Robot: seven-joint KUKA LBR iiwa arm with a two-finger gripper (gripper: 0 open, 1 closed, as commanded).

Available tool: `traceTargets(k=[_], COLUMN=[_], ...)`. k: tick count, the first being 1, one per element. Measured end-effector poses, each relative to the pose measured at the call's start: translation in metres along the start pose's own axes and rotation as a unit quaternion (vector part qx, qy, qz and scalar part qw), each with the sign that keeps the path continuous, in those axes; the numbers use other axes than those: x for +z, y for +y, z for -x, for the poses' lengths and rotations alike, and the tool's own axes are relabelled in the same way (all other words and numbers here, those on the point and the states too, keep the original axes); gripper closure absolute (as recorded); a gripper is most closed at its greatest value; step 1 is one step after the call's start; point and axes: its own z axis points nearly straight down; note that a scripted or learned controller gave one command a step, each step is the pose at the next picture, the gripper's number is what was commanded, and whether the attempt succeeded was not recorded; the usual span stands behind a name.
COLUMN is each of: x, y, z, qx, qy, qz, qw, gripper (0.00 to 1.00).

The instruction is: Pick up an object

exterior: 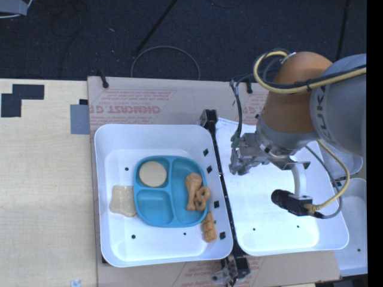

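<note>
My jaws (237,162) hang over the right bin (287,235), near its left wall; wide or narrow, I cannot tell from this slant. The pickable things lie in the left bin (114,142): a round biscuit (152,173) and a twisted pastry (197,191) on the blue tray (157,211), a pale slab (123,200) beside it, a small crusty bit (208,227) by the divider. Risk, as I judge it: descending here closes on bare floor. Crossing low may clip the divider wall. Pastry's knobbly shape may slip; tray may lift along.

Blue divided tray (157,211), left bin, holding food
</note>
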Motion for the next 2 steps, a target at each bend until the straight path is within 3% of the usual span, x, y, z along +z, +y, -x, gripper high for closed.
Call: traceTargets(k=[2], x=[-0.009], y=[-0.014], z=[-0.096], qx=[-0.001], qy=[0.000], qz=[0.001], qw=[1.0000], gripper=[1.00])
